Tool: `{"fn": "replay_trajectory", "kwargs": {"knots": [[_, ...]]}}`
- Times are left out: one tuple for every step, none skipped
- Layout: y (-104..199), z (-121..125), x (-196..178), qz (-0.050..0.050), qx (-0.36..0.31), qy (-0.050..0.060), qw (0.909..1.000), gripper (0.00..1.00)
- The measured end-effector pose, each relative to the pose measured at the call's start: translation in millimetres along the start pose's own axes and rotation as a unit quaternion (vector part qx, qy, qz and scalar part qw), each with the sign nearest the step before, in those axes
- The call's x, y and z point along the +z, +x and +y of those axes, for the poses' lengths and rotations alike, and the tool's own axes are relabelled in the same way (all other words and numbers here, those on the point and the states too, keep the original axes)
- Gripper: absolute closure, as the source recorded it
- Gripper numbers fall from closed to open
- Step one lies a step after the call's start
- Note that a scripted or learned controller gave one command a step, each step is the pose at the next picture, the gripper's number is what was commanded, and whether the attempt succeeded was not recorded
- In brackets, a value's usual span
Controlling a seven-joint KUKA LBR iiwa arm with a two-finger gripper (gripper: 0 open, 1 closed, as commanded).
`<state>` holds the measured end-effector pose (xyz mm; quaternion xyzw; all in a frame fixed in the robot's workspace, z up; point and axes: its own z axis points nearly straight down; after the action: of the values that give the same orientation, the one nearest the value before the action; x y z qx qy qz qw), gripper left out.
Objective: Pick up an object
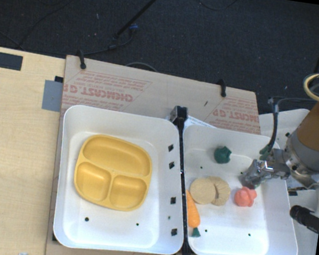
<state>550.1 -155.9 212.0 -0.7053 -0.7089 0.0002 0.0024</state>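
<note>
Gripper (252,177) hung low in the right white bin (272,247), closure could not be determined. Nearest candidate, a small pink lumpy toy (245,197), lay at its 6 o'clock, just beside. Probably positioned for descent onto it. Nothing seen held.

right bin (286,234) held 4 items | green lump (222,155): small, dark, toward far wall | 2 tan discs (209,191): flat, overlapping, mid-bin | pink lump (245,197): rounded, just right of discs | orange carrot (192,213): lay along left wall, green tip toward near edge
</note>
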Motion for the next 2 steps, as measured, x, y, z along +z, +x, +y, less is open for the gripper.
{"fn": "replay_trajectory", "kwargs": {"knots": [[43.4, 7.5, -2.3, -0.001, 0.001, 0.000, 1.0000, 1.00], [103.0, 1.7, 0.4, 0.000, 0.000, 0.001, 1.0000, 1.00]]}}
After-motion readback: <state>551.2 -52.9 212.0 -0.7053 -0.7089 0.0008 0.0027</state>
